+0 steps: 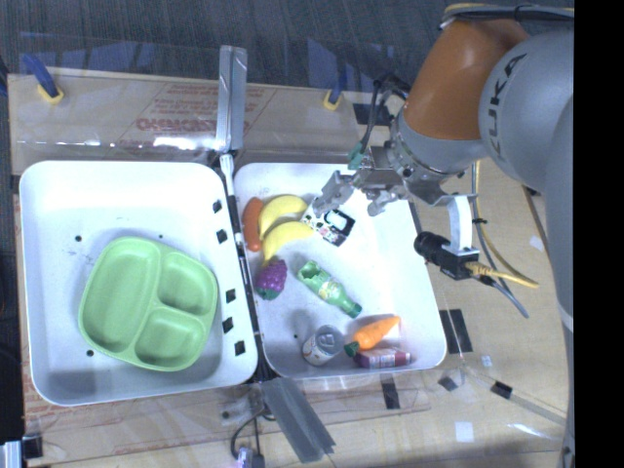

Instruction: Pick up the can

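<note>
The can (322,344) is silver and lies near the front edge of the right bin (409,261), its round end facing up. A carrot (375,331) and a pink tube (382,359) lie just right of it. My gripper (331,218) hangs over the back of the same bin beside the bananas (278,224), well behind the can and apart from it. Nothing of the can is near the gripper.
A green bottle (328,289), purple grapes (271,278) and a red-orange item (252,224) also lie in the right bin. The left bin (49,203) holds a green divided plate (148,303). A metal divider (232,96) stands between the bins at the back.
</note>
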Controlling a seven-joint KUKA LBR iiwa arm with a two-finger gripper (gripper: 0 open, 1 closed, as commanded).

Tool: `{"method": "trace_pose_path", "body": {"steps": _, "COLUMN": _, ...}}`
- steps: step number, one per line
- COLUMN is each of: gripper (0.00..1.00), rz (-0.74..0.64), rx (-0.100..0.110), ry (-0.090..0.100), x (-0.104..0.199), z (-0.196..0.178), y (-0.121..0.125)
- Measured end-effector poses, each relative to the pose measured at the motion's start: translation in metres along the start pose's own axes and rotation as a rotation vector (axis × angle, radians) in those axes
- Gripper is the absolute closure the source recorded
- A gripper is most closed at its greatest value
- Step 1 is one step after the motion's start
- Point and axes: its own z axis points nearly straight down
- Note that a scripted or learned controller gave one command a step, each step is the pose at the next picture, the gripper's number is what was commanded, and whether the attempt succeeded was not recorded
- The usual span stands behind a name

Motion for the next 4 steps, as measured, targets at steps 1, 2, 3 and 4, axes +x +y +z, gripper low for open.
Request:
{"method": "trace_pose_path", "body": {"steps": 1, "gripper": 0.0, "rz": 0.022, "rx": -0.01, "ry": 0.0, "x": 0.004, "z": 0.159, "y": 0.043}}
{"method": "trace_pose_path", "body": {"steps": 2, "gripper": 0.0, "rz": 0.077, "rx": -0.006, "ry": -0.001, "x": 0.005, "z": -0.106, "y": -0.026}}
{"method": "trace_pose_path", "body": {"steps": 3, "gripper": 0.0, "rz": 0.084, "rx": 0.0, "ry": -0.001, "x": 0.073, "z": 0.006, "y": -0.057}}
{"method": "trace_pose_path", "body": {"steps": 4, "gripper": 1.0, "rz": 0.082, "rx": 0.001, "ry": -0.001, "x": 0.072, "z": -0.004, "y": -0.056}}
